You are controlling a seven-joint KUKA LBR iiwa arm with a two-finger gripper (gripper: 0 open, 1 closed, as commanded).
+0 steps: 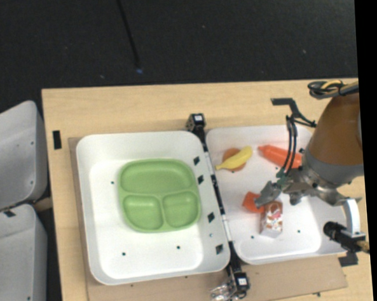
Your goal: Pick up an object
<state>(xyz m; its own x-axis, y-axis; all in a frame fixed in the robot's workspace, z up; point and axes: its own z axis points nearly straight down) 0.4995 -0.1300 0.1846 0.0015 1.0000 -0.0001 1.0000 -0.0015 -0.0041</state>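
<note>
In the right bin (pixel 245 251) my gripper (pixel 272 197) hangs low over the middle, coming in from the right under the orange-banded arm (pixel 337 137). Just below it lies a small white and red packet (pixel 272 220), close to or touching it. A red-orange piece (pixel 250 203) sits right beside the gripper on its left. Toward the back of the bin a yellow banana (pixel 235 160) rests against an orange object (pixel 230 155), and an orange carrot (pixel 276 153) lies to their right, partly behind the arm's cables.
The left bin (pixel 105 247) holds a green divided plate (pixel 158 194) in its middle. Black clips (pixel 214 202) run along the seam between the bins. A black cable (pixel 291 118) loops above the right bin's back edge.
</note>
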